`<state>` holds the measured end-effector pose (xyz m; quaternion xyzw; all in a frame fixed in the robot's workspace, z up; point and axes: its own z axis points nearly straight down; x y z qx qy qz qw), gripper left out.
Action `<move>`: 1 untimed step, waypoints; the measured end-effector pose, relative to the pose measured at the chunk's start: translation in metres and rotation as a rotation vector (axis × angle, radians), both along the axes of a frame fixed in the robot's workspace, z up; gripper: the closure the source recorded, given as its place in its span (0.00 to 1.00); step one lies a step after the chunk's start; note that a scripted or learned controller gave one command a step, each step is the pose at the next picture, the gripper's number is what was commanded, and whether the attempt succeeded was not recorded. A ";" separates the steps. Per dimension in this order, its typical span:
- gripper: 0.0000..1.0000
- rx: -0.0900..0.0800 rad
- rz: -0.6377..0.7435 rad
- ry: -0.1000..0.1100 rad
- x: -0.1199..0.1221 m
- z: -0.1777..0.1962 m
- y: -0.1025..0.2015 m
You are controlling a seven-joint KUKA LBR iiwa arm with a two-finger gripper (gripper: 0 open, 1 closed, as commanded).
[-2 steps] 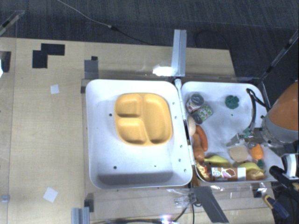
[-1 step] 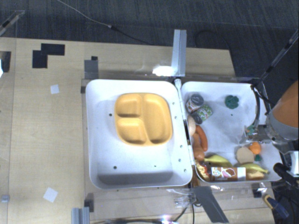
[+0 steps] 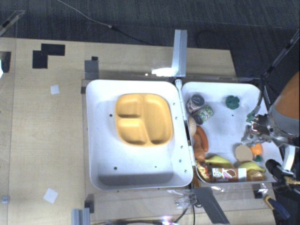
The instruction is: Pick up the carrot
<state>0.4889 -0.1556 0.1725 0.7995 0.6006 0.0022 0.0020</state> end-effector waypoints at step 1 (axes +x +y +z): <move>1.00 -0.005 0.415 -0.004 0.006 -0.081 -0.018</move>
